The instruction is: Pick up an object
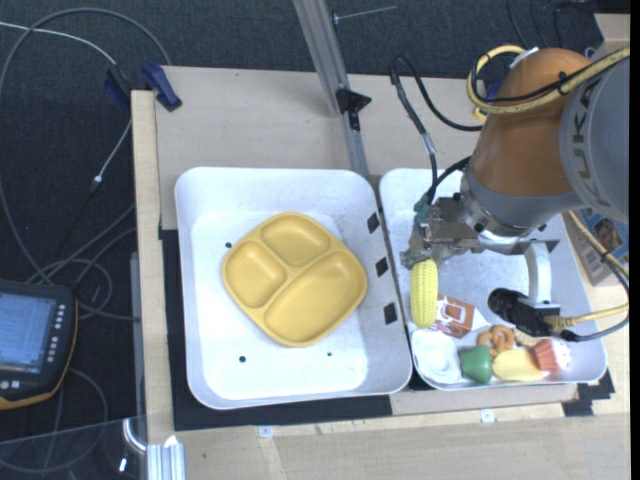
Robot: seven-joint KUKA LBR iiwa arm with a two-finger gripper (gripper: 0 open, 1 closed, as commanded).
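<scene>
My gripper (424,252) hangs over the left side of the right bin (590,368), under the arm's orange wrist. A yellow corn cob (424,293) lies lengthwise directly below it, its top end meeting the gripper's tip. The arm's body hides how the gripper stands around the cob. Just right of the cob's lower end sits a small orange and white packet (455,315).
Toy food is heaped in the right bin's front corner: a white piece (435,349), a green one (477,365), a yellow one (517,369), a brown pretzel shape (497,338) and a red and white piece (551,353). A yellow divided plate (293,278) lies in the left bin (200,208).
</scene>
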